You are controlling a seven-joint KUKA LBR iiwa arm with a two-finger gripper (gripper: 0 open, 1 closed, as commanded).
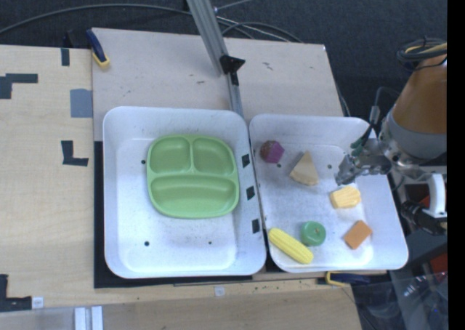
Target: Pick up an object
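Your gripper (347,174) hangs just above the yellow block (345,197); you cannot tell how it is set. Near the block lie a wedge (306,170) and orange piece (357,234).

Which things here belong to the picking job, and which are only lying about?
For the job: gripper; yellow block; tan wedge; purple piece; green round piece; orange block; corn cob.
Lying about: green divided plate; left bin; clamp.
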